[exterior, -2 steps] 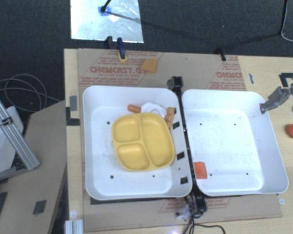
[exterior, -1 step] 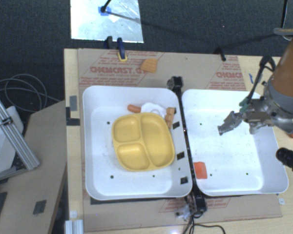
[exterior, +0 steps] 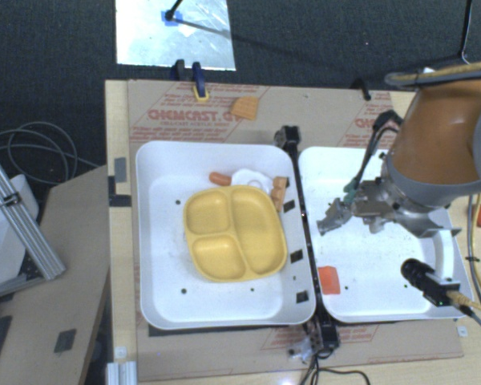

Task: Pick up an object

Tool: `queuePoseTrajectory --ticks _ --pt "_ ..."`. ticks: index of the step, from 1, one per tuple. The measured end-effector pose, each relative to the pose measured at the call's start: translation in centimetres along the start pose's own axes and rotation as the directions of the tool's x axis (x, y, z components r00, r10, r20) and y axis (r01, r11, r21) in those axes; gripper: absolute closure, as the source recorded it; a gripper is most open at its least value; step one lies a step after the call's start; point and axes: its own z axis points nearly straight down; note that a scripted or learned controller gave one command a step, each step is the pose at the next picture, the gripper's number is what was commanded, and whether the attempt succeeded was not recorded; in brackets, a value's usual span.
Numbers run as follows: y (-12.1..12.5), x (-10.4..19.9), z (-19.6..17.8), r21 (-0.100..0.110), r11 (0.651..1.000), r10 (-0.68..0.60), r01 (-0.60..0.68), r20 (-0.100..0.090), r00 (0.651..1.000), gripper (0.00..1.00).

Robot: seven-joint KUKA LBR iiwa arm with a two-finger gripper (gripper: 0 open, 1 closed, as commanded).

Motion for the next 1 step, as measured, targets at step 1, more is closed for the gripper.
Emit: queuePoseTrajectory --ticks 1 --pt "0.59 -10.84 0.39 -0.005 1.000 0.018 -0.018 0.007 1.000 0.00"
